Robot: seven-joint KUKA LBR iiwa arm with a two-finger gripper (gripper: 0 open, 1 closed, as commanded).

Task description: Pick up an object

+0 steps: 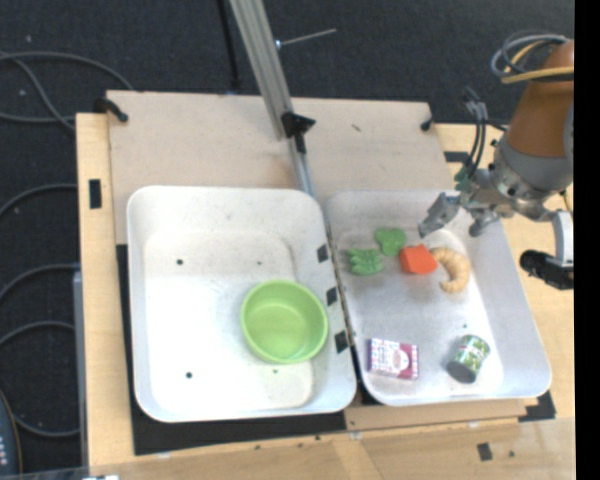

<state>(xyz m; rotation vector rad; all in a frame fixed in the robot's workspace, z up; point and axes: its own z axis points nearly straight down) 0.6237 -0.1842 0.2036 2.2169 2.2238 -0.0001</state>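
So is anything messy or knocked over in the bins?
Only the can in the right bin looks odd: it seems to lie tipped on its side near the front corner. The green bowl sits upright in the left bin. Nothing looks spilled or broken.

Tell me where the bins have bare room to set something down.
Left bin: bare everywhere around the green bowl. Right bin: bare between the croissant, purple packet and can. Crowded at its top: green pieces, orange block, gripper.
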